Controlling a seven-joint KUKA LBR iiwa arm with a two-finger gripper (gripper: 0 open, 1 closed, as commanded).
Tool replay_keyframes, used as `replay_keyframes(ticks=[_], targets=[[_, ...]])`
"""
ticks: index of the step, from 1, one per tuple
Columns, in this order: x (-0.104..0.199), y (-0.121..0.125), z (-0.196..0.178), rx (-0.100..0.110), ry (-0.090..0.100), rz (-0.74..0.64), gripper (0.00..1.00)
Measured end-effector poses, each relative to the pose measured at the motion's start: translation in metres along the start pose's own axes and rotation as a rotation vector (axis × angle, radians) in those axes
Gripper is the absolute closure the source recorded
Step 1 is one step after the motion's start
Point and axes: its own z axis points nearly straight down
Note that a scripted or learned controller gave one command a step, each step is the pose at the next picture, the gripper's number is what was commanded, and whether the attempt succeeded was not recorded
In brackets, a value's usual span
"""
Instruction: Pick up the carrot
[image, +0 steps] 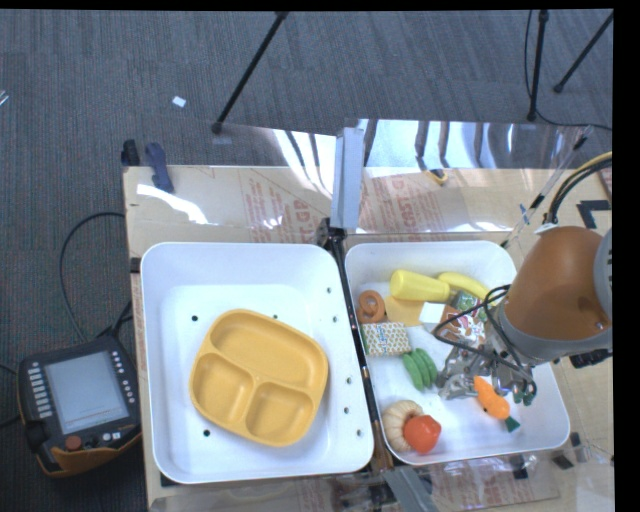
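Carrot (491, 398) lies on the floor of the right bin (545, 430), near its right side, its green tip pointing toward the lower right corner. The end effector (468, 370) hangs low just left of and above it, close enough that they may touch, but the carrot does not sit between the fingers; whether the end effector is open or closed I cannot tell from this slant. So the pick looks not yet made: grasp and lift are both left. Green beans (421, 367) lie just left, a tomato (423, 432) lower left. The yellow plate (260, 376) sits in the left bin (170, 300).
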Motion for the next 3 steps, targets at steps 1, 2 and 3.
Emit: replay_keyframes(ticks=[1, 2, 3], targets=[[0.029, -0.050, 0.000, 0.001, 0.002, -0.060, 1.00], [0.031, -0.030, 0.000, 0.001, 0.003, 0.430, 1.00], [0.022, 0.009, -0.047, 0.001, -0.002, 0.627, 1.00]])
